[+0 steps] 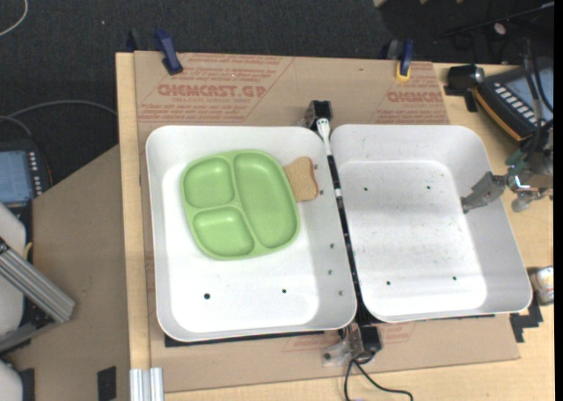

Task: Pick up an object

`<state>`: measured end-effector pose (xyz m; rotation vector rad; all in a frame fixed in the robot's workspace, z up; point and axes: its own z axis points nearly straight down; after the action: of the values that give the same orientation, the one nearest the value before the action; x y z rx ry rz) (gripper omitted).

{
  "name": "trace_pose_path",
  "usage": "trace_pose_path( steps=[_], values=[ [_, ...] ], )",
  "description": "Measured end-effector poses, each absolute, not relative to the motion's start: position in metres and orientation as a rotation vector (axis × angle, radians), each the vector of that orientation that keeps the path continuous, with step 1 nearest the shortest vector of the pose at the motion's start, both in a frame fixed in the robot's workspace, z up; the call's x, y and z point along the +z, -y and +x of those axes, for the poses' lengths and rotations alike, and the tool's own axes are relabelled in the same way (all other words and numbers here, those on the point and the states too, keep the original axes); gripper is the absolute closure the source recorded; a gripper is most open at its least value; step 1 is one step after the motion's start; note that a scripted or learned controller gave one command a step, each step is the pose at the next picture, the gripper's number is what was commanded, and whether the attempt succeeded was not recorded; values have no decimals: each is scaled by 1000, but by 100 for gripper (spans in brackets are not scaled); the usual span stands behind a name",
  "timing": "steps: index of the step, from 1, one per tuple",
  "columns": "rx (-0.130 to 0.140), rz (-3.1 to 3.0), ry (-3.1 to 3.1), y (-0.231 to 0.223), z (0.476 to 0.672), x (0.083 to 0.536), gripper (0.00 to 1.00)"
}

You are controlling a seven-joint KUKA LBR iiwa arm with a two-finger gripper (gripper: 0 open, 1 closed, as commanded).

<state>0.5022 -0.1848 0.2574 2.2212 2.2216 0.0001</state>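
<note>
You have a brown board (264,83) with red lettering covering the bench, clamped at its far edge by a blue clamp (165,50) on the left and a yellow and blue one (404,62) on the right. On it sit the two white bins, side by side and touching along their inner rims. The left bin (246,302) holds both loose things; the right bin (413,241) has a speckled floor with a few small dark dots.

In the far half of the left bin you will see a green plate (239,204) with three compartments, lying flat. Just beside its right edge, touching or nearly touching it, lies a small tan piece that looks like a slice of toast (303,178), close to the rim shared with the right bin.

The gripper (479,193) comes in at the right rim of the right bin, well apart from the plate and the toast. One grey finger (482,190) points inward over the bin wall; the rest is cut off at the edge of the picture, so you cannot tell whether the claw is wide or narrow. Nothing shows in it.
</note>
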Motion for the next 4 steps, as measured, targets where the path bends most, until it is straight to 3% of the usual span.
trace_pose_path(
  steps=[1, 2, 3, 4],
  values=[
    [17, 2202, -2217, 142, 514, 425, 0],
    [16, 2207, -2214, 126, 478, 544, 0],
    [5, 2215, -2217, 126, 480, 547, 100],
    [-11, 2225, -2233, 89, 479, 434, 100]
  ],
)
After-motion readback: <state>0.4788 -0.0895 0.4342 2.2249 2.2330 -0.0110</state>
